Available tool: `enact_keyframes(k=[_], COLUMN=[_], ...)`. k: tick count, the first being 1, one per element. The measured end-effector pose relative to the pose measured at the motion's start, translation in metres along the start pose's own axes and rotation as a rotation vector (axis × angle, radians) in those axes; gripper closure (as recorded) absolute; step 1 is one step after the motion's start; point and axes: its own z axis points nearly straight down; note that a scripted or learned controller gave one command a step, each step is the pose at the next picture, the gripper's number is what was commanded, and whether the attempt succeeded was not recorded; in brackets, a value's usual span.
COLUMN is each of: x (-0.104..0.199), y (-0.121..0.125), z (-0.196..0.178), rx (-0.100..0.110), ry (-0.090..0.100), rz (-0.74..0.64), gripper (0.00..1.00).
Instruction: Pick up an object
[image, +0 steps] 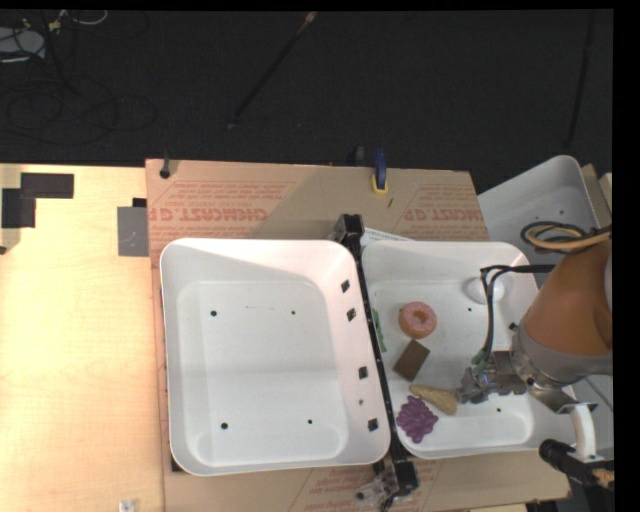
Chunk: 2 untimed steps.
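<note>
Down in the right bin (500, 440), your gripper (478, 385) hangs low over the floor, and just to its left lies a tan cone-shaped piece (434, 397), its wide end close to or touching the jaws. You cannot tell from this view whether the jaws are spread or pressed together, nor whether they pinch anything. Beyond the cone sit a brown block (412, 358), a pink ring (417, 320) and a purple grape cluster (417, 418); the left bin (260, 450) lies alongside.
</note>
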Motion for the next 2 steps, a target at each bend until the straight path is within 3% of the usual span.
enact_keyframes(k=[2], x=[-0.0026], y=[0.0015], z=[-0.0273], rx=[-0.009], ry=[-0.001], rz=[0.009], gripper=[1.0])
